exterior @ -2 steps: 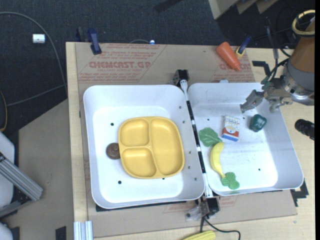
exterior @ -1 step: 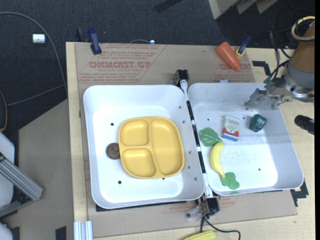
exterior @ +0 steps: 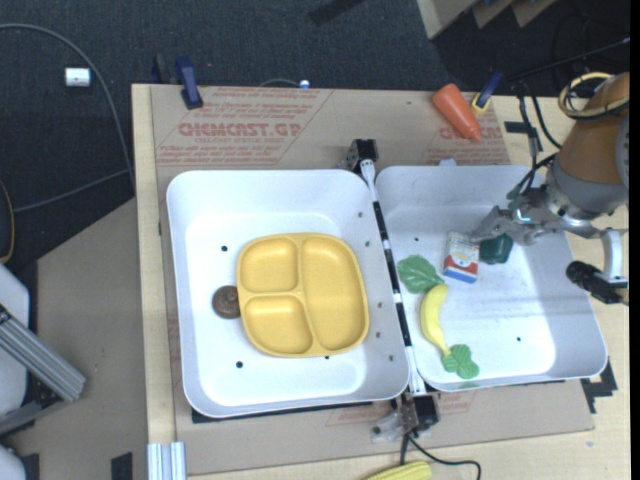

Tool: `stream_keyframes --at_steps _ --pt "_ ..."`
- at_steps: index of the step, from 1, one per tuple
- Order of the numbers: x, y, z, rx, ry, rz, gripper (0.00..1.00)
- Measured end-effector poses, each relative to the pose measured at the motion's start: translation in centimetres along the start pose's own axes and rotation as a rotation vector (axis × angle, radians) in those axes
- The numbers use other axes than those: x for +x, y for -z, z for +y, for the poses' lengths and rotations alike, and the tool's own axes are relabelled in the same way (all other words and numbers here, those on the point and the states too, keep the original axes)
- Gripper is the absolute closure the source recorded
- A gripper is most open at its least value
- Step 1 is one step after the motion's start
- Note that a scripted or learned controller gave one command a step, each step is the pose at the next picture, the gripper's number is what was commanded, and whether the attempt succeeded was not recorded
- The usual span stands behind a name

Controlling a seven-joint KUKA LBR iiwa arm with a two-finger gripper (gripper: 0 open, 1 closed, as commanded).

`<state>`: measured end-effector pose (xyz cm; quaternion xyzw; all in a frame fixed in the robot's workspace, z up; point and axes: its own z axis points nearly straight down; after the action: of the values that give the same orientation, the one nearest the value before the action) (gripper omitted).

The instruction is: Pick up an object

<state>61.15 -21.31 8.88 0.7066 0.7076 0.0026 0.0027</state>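
Observation:
My gripper [exterior: 497, 230] is low over the upper part of the right bin [exterior: 560, 348], reaching in from the right edge. Just under its tip lies a small dark teal object [exterior: 495, 251], partly covered by the gripper. To the left of that object stands a small white, red and blue carton [exterior: 460, 259]. Further left and nearer the front lie a green leaf [exterior: 418, 272], a yellow banana [exterior: 434, 317] and a green broccoli piece [exterior: 461, 361].
The left bin [exterior: 200, 228] holds a yellow divided plate [exterior: 301, 294] with a brown round piece [exterior: 226, 301] at its left side. An orange carrot toy [exterior: 457, 111] lies on the board behind the right bin. The arm's orange band [exterior: 590, 148] is at the far right.

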Motion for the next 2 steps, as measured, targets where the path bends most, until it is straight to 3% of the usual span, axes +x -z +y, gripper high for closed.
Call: stream_keyframes --at_steps 1,2 --pt "0.00 0.98 0.05 -0.002 0.001 -0.001 1.00" --pt "0.00 0.96 0.03 -0.002 0.000 -0.001 0.00"
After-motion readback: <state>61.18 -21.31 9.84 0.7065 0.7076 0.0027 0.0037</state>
